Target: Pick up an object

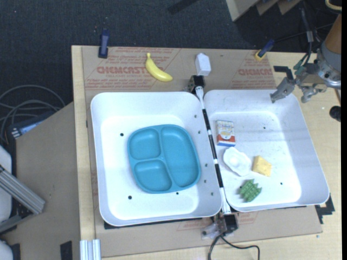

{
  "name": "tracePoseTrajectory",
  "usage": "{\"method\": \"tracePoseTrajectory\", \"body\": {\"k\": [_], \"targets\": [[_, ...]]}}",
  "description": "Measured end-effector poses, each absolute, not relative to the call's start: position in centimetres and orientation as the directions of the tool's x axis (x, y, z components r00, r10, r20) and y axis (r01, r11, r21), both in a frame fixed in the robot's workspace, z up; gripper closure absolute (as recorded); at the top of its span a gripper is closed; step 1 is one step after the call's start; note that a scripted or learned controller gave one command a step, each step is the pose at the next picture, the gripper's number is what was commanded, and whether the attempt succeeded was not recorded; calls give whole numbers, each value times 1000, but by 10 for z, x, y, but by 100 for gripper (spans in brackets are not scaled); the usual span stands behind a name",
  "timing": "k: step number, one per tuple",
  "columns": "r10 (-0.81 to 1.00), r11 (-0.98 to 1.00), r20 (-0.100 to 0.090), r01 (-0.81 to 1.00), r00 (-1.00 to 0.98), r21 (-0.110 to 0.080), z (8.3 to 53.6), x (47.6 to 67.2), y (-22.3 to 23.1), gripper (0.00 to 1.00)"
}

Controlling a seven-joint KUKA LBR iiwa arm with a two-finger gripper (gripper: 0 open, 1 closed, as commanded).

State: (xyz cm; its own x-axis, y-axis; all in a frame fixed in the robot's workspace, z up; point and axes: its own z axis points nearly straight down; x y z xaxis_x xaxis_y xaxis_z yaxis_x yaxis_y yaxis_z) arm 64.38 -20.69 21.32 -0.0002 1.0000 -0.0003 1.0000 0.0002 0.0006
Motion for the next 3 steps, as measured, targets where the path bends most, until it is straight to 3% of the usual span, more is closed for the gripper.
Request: {"method": "tracePoseTrajectory", "body": {"k": [1,2,3], "targets": [[1000,0,1,1000,0,-3,101,562,-187,0],[1000,0,0,1000,0,2,86,521,-127,0],[1000,-1,1,1000,1,-2,84,497,-134,0]]}}
